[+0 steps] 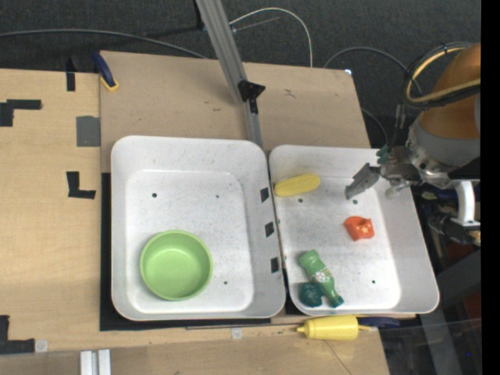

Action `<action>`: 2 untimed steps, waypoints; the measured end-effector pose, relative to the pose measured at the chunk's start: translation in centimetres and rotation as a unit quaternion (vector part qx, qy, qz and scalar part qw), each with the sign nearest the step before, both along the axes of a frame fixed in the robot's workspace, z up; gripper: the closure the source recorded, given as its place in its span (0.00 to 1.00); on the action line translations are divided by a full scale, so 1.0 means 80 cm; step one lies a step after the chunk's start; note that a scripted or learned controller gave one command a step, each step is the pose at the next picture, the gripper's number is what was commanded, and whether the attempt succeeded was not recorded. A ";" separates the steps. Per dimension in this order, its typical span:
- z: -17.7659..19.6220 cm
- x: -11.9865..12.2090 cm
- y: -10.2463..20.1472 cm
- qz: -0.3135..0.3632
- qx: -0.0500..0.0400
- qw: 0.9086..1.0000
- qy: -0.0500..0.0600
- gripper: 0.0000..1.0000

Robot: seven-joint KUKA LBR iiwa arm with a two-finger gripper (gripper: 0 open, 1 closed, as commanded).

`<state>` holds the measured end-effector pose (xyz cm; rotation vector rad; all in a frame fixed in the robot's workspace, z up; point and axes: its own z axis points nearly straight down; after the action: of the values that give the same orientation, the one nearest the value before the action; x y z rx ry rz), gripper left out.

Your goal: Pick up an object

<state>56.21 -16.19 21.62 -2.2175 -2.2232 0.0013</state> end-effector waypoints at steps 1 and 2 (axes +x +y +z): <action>0.000 0.000 0.000 0.000 0.000 1.000 0.000 0.00; -0.080 -0.004 0.005 0.000 0.000 1.000 0.003 0.00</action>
<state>55.88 -15.78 15.21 -2.2151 -2.2187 0.0083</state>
